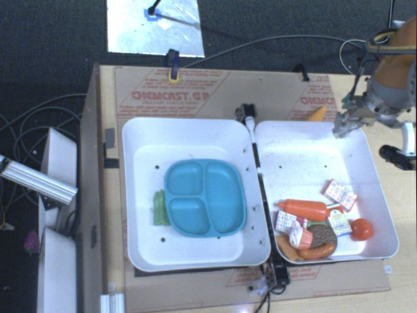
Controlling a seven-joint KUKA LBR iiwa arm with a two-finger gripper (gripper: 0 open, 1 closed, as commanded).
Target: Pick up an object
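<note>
Camera view from above takes in two shallow white bins side by side on a brown board: the left bin (140, 175) and the right bin (365, 155). Objects to pick lie crowded in the near part of the right bin: one long orange carrot (303, 208) lying roughly left to right, one small red tomato (361, 229) at the near right, one dark brown round patty-like piece (322, 235), one curved sausage (314, 253) along the near wall, and several small red-and-white printed packets, of which one (340, 193) lies a little farther back and another (287, 223) sits just below the carrot; the exact count of packets in the heap cannot be told. One small orange piece (316, 114) lies outside on the board, just beyond the right bin's far wall. In the left bin rests one blue tray (205, 197) with three compartments, and one green item (159, 208) lies touching its left edge. The arm (394, 70) comes in from the right, its orange band above the wrist, and the gripper (343, 126) hangs over the far right corner of the right bin, well apart from the heap; how wide it stands and whether it grasps anything cannot be told.
</note>
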